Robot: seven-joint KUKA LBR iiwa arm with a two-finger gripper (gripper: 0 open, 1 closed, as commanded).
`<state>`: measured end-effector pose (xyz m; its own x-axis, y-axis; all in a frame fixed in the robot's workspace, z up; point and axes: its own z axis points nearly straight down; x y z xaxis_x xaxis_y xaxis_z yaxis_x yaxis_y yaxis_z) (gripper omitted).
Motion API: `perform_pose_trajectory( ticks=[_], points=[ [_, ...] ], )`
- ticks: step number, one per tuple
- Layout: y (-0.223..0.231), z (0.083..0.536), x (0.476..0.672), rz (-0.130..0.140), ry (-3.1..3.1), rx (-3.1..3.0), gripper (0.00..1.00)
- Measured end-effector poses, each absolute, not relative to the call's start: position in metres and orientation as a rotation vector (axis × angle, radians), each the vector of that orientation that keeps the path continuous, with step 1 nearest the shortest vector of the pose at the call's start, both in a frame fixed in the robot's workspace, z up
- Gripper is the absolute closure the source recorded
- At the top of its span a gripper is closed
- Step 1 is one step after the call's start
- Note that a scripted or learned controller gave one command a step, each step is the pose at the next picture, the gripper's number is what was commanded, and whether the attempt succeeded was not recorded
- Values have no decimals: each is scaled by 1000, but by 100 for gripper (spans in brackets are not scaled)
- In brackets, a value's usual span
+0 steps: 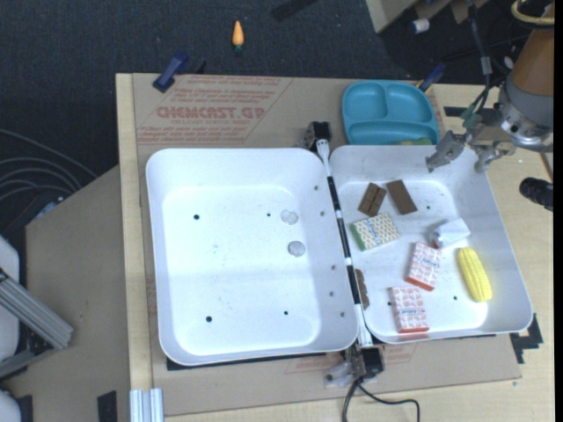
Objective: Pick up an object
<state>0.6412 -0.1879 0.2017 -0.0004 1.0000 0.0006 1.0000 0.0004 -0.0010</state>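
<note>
The right bin [493, 209] holds several small items. Two brown blocks [372, 199] [401, 197] lie near its back, with a green-and-white box [375, 231] just in front of them. A small white piece [451, 232], a yellow corn cob [475, 273] and two red-and-white boxes [424, 265] [409, 309] lie toward the front right. My gripper [464, 154] hangs over the bin's back right corner, open, with nothing between its fingers. It is well behind and to the right of the brown blocks.
The left bin [176, 236] has two small grey discs [289, 217] [296, 249] on its floor. A teal divided tray [391, 112] sits behind the right bin, close to the gripper. A blue clip [170, 73] and an orange piece [237, 33] lie far back.
</note>
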Motion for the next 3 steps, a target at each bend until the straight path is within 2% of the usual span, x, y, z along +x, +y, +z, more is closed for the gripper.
perform_pose_trajectory(
  ticks=[1, 2, 3],
  points=[
    [-152, 85, 642, 0, -2222, -2219, 0],
    [-151, 95, 643, -1, -2224, -2219, 100],
    [-70, 185, 597, 0, -2222, -2218, 100]
  ],
)
